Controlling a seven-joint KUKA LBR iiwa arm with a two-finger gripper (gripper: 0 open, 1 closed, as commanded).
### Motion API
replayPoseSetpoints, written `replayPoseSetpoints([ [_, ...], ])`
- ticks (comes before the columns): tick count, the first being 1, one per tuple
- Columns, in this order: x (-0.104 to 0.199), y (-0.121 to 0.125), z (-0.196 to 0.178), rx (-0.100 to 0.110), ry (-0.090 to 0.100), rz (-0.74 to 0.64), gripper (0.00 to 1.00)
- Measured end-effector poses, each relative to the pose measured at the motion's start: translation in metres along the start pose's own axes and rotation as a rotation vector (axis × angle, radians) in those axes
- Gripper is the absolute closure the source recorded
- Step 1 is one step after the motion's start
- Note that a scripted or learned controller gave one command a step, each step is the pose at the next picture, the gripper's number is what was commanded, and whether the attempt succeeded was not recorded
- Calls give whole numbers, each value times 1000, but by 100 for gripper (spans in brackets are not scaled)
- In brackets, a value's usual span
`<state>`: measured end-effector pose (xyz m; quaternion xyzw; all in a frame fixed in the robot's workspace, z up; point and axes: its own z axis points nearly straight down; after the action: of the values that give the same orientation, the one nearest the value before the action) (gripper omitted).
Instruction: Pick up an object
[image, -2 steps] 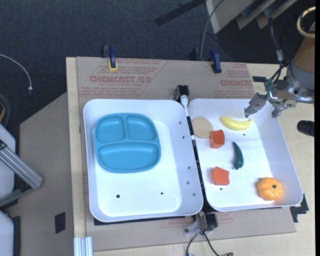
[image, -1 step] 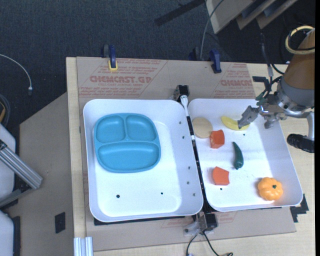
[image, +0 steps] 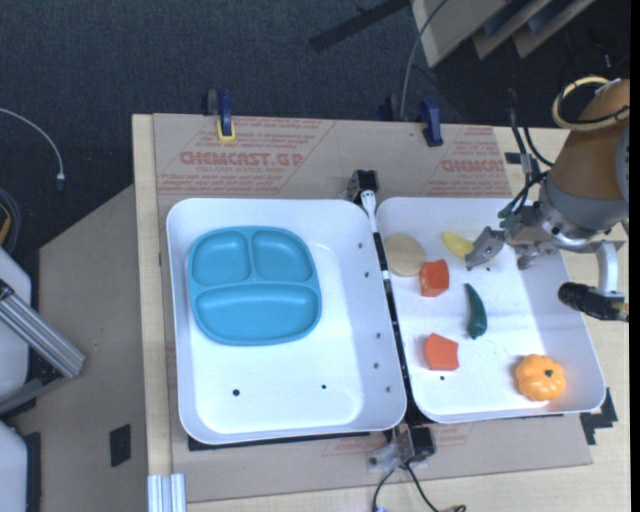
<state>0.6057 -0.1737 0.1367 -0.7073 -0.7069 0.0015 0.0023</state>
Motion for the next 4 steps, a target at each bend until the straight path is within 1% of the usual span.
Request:
replayPoseSetpoints([
  [1,0,2,-14,-8,-3,-1,100],
  [2,3,6,-78,-14,-4,-2,100],
  [3,3,7,-93,-9,-3,-1,100],
  [4,54,16,-82,-4,1,-6,100],
])
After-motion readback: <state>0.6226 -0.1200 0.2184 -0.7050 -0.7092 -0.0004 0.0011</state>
